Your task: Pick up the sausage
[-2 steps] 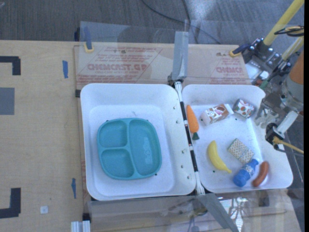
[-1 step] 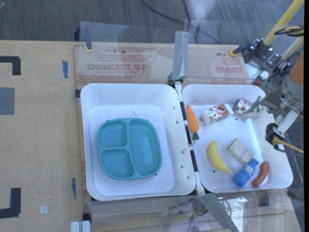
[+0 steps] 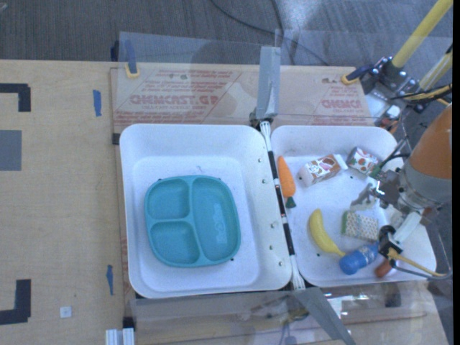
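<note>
The sausage (image 3: 385, 268) is a small reddish-brown piece near the front right corner of the right bin (image 3: 316, 139), just right of a blue bottle (image 3: 356, 260). A black part of the arm partly covers it. My gripper (image 3: 371, 196) hangs over the right side of that bin, above a green-and-white speckled packet (image 3: 360, 226) and behind the sausage. Nothing shows in its grasp.
In the right bin also lie a carrot (image 3: 286, 177) by the left wall, a small carton (image 3: 322, 169), a wrapped packet (image 3: 361, 161) and a banana (image 3: 323, 233). The left bin (image 3: 136, 149) holds a teal divided plate (image 3: 192, 221).
</note>
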Robot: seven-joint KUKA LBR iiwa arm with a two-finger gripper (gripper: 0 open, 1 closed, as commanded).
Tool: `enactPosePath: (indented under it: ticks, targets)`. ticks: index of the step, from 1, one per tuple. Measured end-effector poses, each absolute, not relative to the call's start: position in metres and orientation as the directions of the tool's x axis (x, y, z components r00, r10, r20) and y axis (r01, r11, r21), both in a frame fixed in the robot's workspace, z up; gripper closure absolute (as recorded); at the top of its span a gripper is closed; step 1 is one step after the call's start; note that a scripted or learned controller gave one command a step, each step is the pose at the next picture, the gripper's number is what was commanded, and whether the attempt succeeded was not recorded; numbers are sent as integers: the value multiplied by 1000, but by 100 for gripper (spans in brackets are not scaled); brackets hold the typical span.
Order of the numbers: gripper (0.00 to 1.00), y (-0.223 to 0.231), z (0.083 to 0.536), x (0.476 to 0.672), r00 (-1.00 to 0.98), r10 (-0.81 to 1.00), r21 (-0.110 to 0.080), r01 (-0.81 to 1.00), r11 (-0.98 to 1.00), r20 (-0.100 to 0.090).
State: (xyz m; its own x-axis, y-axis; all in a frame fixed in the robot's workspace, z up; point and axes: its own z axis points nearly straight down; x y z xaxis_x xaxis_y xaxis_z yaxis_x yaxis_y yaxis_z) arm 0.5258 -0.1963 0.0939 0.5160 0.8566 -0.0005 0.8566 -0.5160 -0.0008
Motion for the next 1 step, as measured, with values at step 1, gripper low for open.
enactPosePath:
  ticks: [1]
  targets:
    - [0,-202,192,597,577,817,0,817,-577,-1]
